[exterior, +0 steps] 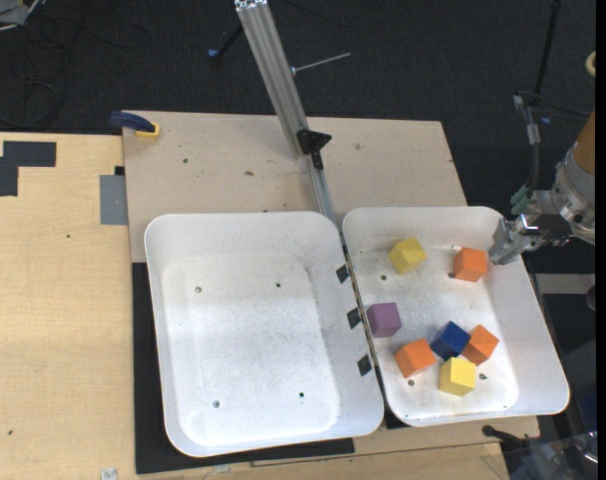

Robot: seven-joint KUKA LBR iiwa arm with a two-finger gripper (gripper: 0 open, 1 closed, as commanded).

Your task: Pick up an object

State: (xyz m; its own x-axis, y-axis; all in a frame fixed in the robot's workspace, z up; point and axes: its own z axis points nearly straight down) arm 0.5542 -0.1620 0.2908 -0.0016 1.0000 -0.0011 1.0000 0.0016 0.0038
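7 small cubes in the right bin (pixel 543 388): orange cube (pixel 470 264) near the far right edge, plain matte, sitting flat. Gripper (pixel 506 246) just beside it at the bin's right rim; finger state impossible to tell.

Robotics lab: bench (pixel 233 158), white bins (pixel 183 368), cables (pixel 13 13).

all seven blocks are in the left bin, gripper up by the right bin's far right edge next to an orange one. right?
Not quite: the seven blocks lie in the right bin, not the left bin. The camera view shows this. The rest stands: the gripper is at the right bin's far right edge, beside an orange block.
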